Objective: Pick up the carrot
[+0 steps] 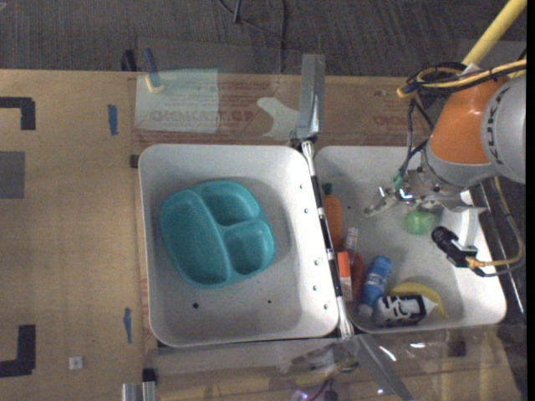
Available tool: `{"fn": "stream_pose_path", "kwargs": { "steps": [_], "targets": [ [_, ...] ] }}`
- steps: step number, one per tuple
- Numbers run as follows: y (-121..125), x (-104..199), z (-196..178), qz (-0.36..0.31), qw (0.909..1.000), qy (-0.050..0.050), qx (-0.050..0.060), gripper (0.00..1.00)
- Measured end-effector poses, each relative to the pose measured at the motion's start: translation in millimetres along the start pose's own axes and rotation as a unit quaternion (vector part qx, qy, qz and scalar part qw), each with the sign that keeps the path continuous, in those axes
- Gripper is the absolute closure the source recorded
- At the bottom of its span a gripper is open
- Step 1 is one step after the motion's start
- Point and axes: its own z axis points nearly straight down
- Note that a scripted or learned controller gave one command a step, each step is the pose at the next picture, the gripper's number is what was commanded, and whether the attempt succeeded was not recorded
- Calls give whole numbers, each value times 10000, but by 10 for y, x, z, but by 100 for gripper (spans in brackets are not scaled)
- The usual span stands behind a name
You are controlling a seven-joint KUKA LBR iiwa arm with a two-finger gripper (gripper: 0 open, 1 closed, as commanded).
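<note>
I see the carrot (333, 216) lying along the left wall of the right bin (485, 307). The gripper (386, 199) hangs nearby to its right; whether its fingers are open, I cannot tell.

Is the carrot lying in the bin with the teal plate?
No, the carrot lies in the right bin, against its left wall; the teal plate sits in the left bin.

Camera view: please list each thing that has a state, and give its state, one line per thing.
carrot: lying along the right bin's left wall, not held.
gripper: over the right bin, to the right of the carrot.
teal plate: right side up, in the left bin.
blue bottle: lying down.
banana: lying by the bin's front wall.
</note>
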Motion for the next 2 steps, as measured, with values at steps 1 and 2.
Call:
{"fn": "stream_pose_path", "kwargs": {
  "steps": [1,2],
  "targets": [
    [-621,-605,-1407,0,10000,-5,-1,0],
    [-714,-594,-1592,454,9990,-6,-3,0]
  ]
}}
